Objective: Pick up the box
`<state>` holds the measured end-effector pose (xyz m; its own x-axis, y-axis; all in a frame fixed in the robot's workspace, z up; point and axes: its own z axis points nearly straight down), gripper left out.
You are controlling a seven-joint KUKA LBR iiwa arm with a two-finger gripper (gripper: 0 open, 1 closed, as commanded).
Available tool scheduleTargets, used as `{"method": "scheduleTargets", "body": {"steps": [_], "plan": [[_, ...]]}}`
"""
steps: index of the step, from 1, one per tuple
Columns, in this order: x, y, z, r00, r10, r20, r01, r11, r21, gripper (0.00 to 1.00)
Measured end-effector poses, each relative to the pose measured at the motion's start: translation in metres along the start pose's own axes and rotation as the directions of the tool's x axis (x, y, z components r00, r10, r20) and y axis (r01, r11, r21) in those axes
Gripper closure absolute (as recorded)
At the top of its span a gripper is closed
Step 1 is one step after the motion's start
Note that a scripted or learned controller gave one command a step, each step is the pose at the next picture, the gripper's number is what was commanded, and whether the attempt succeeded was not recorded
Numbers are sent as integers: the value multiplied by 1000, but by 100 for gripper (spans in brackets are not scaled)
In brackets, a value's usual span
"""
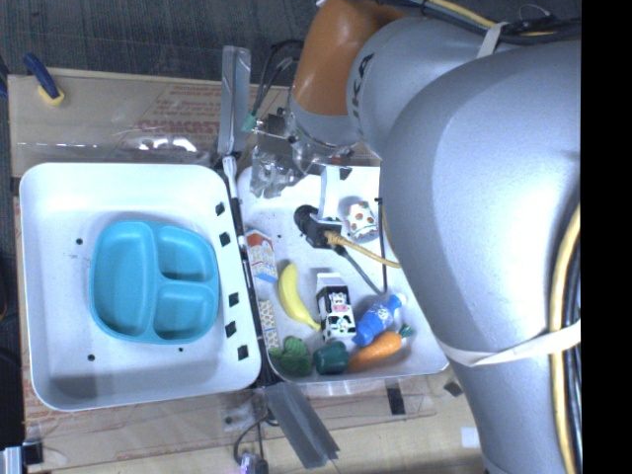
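Now we're looking down on the right bin point(427, 361), and the gripper point(272, 174) hangs over its far corner, close to the divider between the two bins. It's a cluster of dull metal under the orange wrist band, too blurred for us to tell whether it is spread or pressed together, and we see nothing caught in it.

The box point(260, 259), as we read it, is the flat cardboard pack with red and white print, lying against the bin's left wall just below the gripper. Tucked along the wall like that, it leaves little room on one side, so we judge the approach awkward. A small black-and-white carton point(336, 311) stands mid-bin and could also pass for a box; we can't settle that from here.

Around them the clutter is mostly smooth, rounded plastic: a curved yellow banana point(292, 294) between pack and carton, a blue bottle point(379, 317), a tapered orange carrot point(379, 349) and knobbly green vegetables point(312, 355) bunched at the near wall. The left bin point(49, 265) holds a glossy blue divided plate point(153, 281), well apart from the action.
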<state>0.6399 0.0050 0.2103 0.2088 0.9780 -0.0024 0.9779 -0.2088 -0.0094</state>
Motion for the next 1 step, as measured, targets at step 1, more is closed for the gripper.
{"method": "scheduleTargets", "body": {"steps": [1], "plan": [[2, 0, -9, 1000, -10, 1, 10, 1000, 2, 100]]}}
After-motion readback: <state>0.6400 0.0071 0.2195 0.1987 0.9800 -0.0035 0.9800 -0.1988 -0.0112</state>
